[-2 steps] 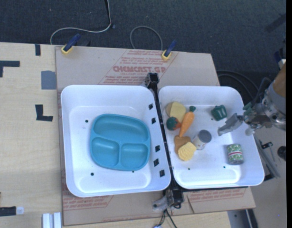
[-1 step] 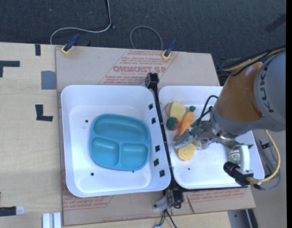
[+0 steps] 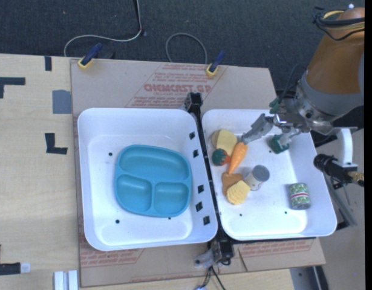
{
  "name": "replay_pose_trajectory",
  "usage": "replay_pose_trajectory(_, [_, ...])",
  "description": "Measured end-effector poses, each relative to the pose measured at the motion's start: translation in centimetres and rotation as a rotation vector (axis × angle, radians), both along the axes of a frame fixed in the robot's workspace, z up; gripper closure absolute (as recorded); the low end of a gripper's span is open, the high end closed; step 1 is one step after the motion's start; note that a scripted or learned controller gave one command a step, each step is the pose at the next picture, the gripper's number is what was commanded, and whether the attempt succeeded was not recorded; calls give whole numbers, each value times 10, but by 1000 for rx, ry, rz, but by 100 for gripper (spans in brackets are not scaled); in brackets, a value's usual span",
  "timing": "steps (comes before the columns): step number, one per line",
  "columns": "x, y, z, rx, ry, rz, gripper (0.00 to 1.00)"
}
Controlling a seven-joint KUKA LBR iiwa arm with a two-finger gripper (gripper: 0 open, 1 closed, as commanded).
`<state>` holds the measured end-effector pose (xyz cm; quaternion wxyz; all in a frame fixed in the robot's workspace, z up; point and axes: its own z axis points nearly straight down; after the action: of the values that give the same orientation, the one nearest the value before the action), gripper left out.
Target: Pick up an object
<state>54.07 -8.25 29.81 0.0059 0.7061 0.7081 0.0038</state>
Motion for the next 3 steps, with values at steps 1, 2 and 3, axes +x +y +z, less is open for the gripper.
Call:
replay_pose_trajectory(1, [33,27,-121,4,23,0,0])
replay_pose_trajectory(2, [56,-24,-191,1,20,-5,0])
replay_pose_trajectory(3, [57,-20,-177,3,18,-2,100])
